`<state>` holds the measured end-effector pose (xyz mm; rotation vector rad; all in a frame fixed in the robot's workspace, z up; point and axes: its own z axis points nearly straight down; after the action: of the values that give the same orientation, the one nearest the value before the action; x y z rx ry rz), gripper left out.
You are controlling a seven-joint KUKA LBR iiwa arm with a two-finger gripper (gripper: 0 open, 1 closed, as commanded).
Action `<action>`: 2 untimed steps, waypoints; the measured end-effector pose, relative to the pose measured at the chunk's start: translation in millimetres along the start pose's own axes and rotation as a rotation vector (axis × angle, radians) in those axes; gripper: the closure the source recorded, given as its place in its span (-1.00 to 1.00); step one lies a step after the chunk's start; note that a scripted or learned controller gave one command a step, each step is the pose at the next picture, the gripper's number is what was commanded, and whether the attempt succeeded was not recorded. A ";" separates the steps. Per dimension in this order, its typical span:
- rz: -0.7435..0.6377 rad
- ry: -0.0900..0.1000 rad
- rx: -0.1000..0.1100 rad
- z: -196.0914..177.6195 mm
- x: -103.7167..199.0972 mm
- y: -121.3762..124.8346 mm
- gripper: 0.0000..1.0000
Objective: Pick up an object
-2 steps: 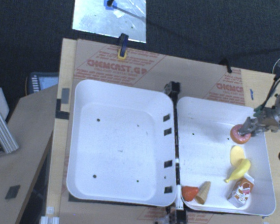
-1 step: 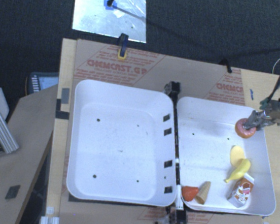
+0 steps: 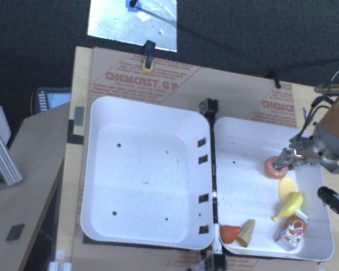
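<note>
**Approach step: jaws set low over the pink ring**

The jaws [image 3: 289, 155] are seen low in the right bin [image 3: 245, 173], at the upper edge of a pink ring-shaped object [image 3: 275, 168] (a toy doughnut, by the look). Whether the jaws are released or clenched cannot be told; the wrist housing masks them, and nothing is seen held between them.

Just below the ring a yellow lump [image 3: 286, 187] and a banana [image 3: 290, 207] are noted, touching or nearly so. A small carton [image 3: 291, 233] lies near the bin's front right corner; a cone [image 3: 246, 232] and a red piece [image 3: 229, 234] lie by the front left corner, beside the divider.

The step is judged to be descent onto the ring, not yet a lift. A centred closure on the ring is called for next, kept clear of the yellow lump, then a straight rise.
</note>
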<state>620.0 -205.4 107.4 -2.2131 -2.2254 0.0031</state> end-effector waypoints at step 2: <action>0.001 -0.002 -0.006 -40.9 -0.9 17.7 1.00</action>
<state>637.8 -206.2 148.2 -2.2176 -2.2286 -0.0018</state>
